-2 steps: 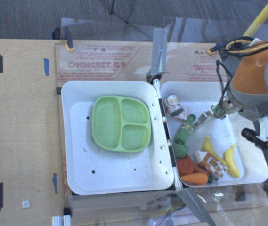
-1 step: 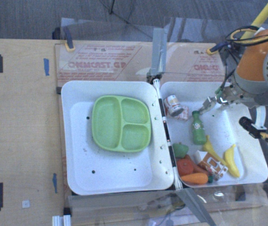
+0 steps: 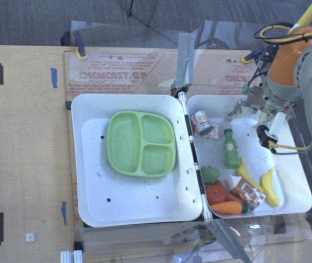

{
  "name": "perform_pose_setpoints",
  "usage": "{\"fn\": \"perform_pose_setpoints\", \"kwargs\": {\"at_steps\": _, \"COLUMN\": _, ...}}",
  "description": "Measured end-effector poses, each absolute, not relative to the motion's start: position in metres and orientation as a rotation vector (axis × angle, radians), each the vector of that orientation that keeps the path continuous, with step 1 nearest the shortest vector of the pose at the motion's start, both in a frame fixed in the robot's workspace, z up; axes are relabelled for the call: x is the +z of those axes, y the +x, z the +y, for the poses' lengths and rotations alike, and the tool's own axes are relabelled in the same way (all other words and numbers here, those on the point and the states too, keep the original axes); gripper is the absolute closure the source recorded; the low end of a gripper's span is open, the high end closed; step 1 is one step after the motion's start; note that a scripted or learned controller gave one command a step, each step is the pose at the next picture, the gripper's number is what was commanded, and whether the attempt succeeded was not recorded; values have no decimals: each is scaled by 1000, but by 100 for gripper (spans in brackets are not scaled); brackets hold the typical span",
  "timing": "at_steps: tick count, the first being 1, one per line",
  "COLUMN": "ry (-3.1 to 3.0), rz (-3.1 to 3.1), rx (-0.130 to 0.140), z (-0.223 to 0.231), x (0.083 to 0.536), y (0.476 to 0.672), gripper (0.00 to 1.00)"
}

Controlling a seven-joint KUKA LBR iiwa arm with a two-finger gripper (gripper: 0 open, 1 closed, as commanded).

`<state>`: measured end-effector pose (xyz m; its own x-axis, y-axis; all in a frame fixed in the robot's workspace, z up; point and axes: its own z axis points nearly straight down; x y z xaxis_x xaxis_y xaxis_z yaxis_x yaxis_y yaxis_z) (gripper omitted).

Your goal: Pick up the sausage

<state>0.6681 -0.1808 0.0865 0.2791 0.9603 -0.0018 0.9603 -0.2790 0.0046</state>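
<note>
A small brown and orange piece with white markings, the likeliest sausage, lies at the near end of the right bin, between the carrot and the bananas. My gripper hangs over the far right corner of that bin, well away from the sausage and beyond the green bottle. Nothing shows in its grasp. The wrist and its cables hide the gripper's tip.
The right bin also holds a tin can, a green bottle, two bananas, a green pepper, a tomato and a carrot. In the left bin lies a green divided plate.
</note>
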Motion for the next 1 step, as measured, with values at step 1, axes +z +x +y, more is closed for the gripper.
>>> {"fn": "perform_pose_setpoints", "kwargs": {"at_steps": 1, "ry": 2673, "rz": 1684, "rx": -4, "z": -193, "x": 87, "y": 669, "gripper": 0}}
